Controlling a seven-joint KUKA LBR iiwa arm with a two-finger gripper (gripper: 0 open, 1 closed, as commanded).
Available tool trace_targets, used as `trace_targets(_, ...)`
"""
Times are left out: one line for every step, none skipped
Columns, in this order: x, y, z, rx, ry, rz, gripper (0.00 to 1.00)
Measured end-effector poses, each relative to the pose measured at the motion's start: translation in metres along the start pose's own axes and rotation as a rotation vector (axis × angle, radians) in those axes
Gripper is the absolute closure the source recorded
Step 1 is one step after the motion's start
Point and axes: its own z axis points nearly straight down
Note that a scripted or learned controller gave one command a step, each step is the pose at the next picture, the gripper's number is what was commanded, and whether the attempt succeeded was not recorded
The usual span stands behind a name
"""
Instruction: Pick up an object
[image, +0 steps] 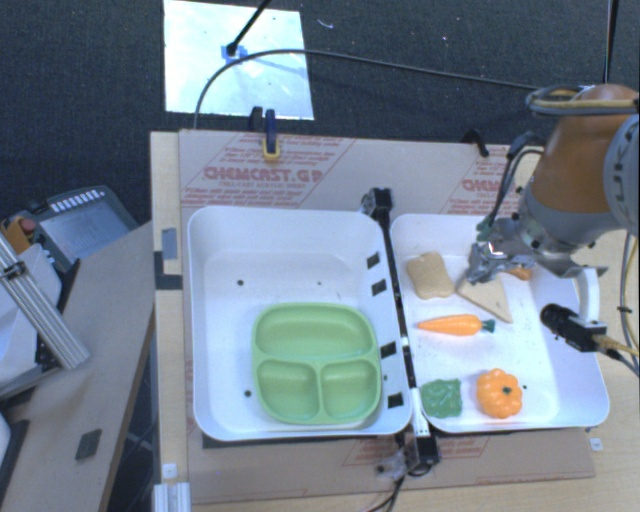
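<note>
The gripper (487, 266) is low in the right bin (575, 385), touching the top of a tan wedge (492, 298); I cannot tell how it stands. Just left of it lies a bread slice (431, 275). Below it lies a carrot (451, 325), further below a pumpkin (499, 393) and a green leaf (441, 398).

Hiding the far corner of a tan wedge (492, 297) beneath the gripper (486, 264) — finger position too small and shadowed to make out. Covering the right bin's (580, 400) far right rim with the grey and orange arm (585, 170), itself being cut off by the right edge. Blocking something orange (519, 271) behind the wrist — too little showing to identify.
</note>
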Motion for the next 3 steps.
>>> trace_targets(0.049,-0.002,0.007,-0.001,0.000,0.000,1.00)
trace_targets(0.109,-0.012,0.009,0.000,0.000,-0.001,1.00)
trace_targets(0.167,-0.009,-0.004,-0.001,0.001,-0.002,1.00)
